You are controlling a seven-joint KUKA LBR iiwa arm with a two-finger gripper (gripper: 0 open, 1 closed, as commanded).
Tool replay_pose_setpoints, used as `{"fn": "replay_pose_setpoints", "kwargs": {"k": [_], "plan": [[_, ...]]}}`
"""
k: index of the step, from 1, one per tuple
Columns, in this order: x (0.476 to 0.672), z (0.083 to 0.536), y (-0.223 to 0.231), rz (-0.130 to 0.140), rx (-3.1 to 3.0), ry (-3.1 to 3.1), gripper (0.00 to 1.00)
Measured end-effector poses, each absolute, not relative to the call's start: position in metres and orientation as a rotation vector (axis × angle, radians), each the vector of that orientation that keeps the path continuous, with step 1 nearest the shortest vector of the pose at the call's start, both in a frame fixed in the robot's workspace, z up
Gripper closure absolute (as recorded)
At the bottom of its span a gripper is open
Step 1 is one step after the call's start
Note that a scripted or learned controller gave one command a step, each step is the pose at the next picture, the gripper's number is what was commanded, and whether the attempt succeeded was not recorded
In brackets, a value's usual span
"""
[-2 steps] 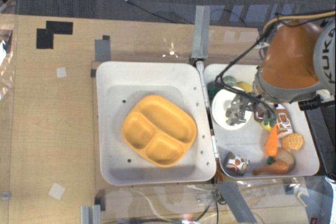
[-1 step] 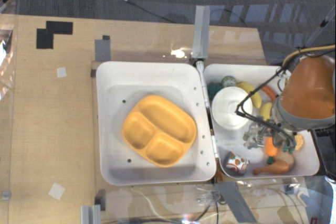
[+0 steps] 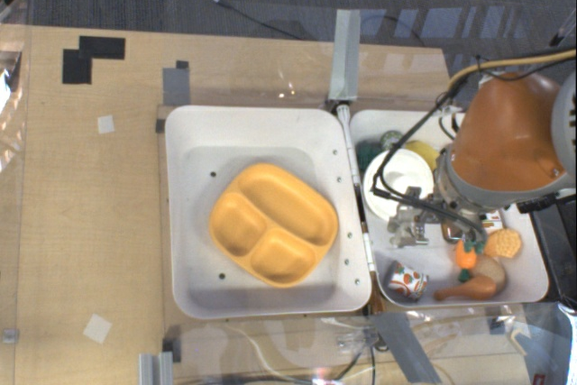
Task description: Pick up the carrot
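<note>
Arm [image 3: 509,135] over right bin [image 3: 538,284], gripper [image 3: 422,225] low above bin floor, jaw state impossible to tell, carrot [image 3: 465,255] just right of it, yellow tray [image 3: 273,223] in left bin [image 3: 194,194]

A smooth, glossy yellow plastic plate [image 3: 273,223] is seen in the left bin [image 3: 185,194] of matt white plastic; beside that bin, the bench [image 3: 81,221] is surfaced in pale wood under a glossy sheen
</note>
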State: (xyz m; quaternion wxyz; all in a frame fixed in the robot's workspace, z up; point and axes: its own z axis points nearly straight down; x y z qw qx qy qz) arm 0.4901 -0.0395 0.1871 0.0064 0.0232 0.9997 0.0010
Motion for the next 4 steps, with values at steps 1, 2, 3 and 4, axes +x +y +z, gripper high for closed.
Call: {"fn": "replay_pose_setpoints", "kwargs": {"k": [1,2,3,4], "plan": [[0.489,0.186,-0.042,0.001,0.079,3.130,0.00],[0.493,0.121,-0.114,-0.003,0.285,3.106,0.00],[0.496,0.092,-0.110,-0.002,0.321,3.094,0.00],[0.497,0.104,-0.109,0.000,0.312,3.097,1.00]]}}
